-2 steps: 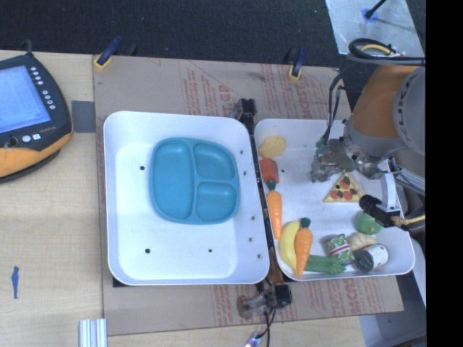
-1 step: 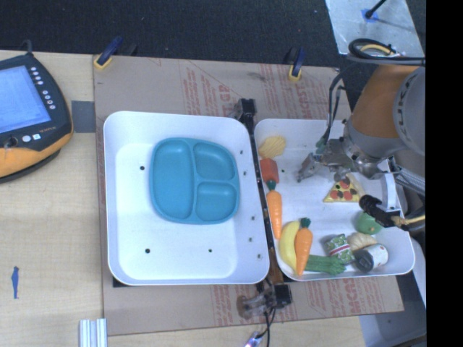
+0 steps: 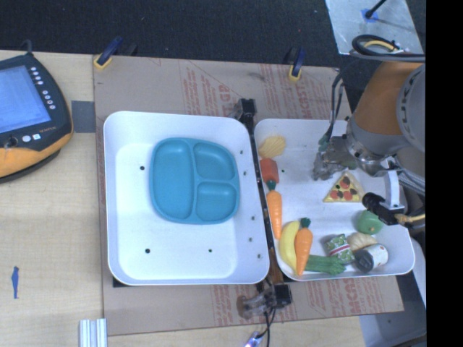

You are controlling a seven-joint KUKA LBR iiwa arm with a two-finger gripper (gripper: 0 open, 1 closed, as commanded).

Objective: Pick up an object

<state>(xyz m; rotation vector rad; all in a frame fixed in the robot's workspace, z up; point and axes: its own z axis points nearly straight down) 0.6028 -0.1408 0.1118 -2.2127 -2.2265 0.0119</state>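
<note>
1. Pincer (image 3: 327, 166) hangs low in the right bin (image 3: 304, 132); I cannot tell its state.
2. Pizza slice (image 3: 343, 189) lies just beside it, toward the bench's near edge, unlifted.
3. Grasp and lift remain, I judge.

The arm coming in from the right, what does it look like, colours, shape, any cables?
The arm is bulky and rounded, grey with a broad orange band above the wrist. Its hand is a small, dark grey metal assembly, blocky and angular. Thin dark cables run down along the wrist towards the hand, and a black fitting with a white part sticks out beside the lower wrist.
</note>
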